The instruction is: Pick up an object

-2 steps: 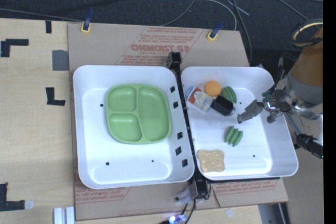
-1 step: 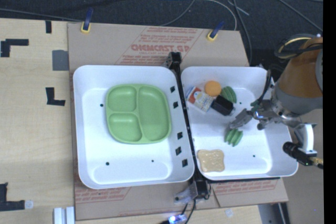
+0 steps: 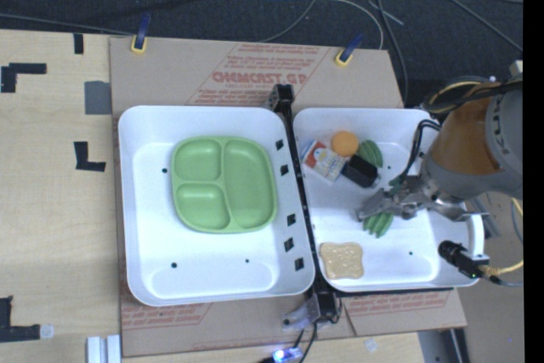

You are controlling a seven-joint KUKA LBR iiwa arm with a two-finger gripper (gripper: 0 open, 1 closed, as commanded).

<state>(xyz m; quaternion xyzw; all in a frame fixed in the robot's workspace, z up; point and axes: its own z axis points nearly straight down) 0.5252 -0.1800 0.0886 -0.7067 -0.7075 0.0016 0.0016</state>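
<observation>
Grey metal of the tool sits low in the right bin, reaching in from the arm on its right side. Its tips lie just over a small green vegetable-shaped toy, which pokes out directly beneath them; whether the tips are spread or pressed together I cannot tell, nor whether the toy sits between them.

Just beyond the tool, toward the divider between the bins, lie a black block, a darker green piece, an orange ball and a red-and-white packet, all bunched close together. Nearer the front wall of the bin, below and to the left of the tool, a slice of toy toast lies flat and apart from the rest. Far to the tool's left, in the left bin, rests a green divided plate. Both bins stand on a cardboard sheet over the wooden counter.

The step in hand looks like closing on the green toy. To do it well, the tips should straddle its narrow width rather than its length, and go down far enough to grip its sides before closing. A straight, slow lift would then show whether the grip took, and would keep the black block just beside it from being dragged along.
</observation>
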